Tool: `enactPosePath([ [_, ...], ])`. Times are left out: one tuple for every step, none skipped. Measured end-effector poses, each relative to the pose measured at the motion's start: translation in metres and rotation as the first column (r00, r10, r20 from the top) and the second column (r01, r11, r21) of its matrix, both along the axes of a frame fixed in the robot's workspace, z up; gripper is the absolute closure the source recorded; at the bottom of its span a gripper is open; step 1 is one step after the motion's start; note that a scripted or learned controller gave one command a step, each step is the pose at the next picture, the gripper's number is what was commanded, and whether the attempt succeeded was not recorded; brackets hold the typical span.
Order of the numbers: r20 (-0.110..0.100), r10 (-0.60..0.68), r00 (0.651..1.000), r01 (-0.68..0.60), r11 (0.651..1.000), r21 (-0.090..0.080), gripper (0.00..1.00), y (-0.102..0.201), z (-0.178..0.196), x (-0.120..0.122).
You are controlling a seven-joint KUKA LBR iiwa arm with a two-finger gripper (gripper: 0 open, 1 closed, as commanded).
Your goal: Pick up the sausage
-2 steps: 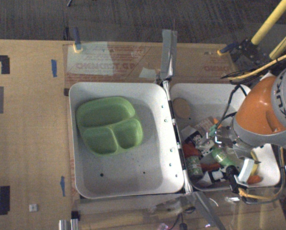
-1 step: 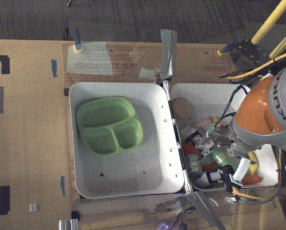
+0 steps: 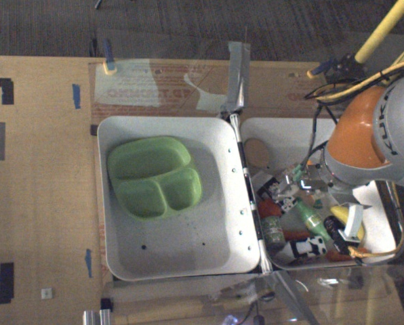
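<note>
The arm [image 3: 365, 137] hangs over the right bin [image 3: 256, 128], gripper [image 3: 309, 180] above mixed toys, finger state indeterminable; 1 green tray [image 3: 154, 176] occupies the left bin [image 3: 168, 256].

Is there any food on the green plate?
No, it's empty. The green plate lies flat in the left bin, and all three of its sections show only bare green. The toys are heaped in the right bin.

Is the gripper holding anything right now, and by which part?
Cannot be told: the gripper is down among the cluttered toys in the right bin.
</note>
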State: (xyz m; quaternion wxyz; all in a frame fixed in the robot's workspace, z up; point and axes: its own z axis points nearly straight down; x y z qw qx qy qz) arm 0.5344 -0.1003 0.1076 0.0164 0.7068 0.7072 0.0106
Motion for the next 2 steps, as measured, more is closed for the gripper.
enactPosePath([
  [-0.036, 0.150, 0.988, -0.149, 0.989, 0.007, 0.00, 0.014, 0.100, 0.038],
  [-0.034, 0.007, 0.999, -0.007, 1.000, 0.006, 0.00, -0.017, -0.021, 0.063],
])
